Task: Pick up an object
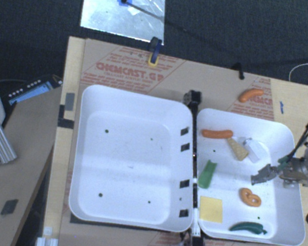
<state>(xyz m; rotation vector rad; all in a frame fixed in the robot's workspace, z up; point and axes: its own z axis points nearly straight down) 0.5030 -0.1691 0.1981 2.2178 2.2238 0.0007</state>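
The right bin (pixel 293 216) holds several small items: an orange sausage (pixel 217 134), a tan wedge (pixel 237 149), a clear plastic piece (pixel 255 148), a green pickle (pixel 207 174), an orange pretzel (pixel 250 197), a yellow square (pixel 211 209) and a dark green pepper (pixel 248 227). My gripper (pixel 270 172) hangs over the right side of this bin, just above and to the right of the pretzel and below the clear piece. I see nothing held in it. The arm comes in from the right edge.
The left bin (pixel 140 98) sits beside it, joined by a black hinge strip (pixel 192 172). A second orange sausage (pixel 251 95) lies on the cardboard behind the right bin. A blue and yellow clamp (pixel 153 51) and a silver sheet (pixel 126 4) lie farther back.
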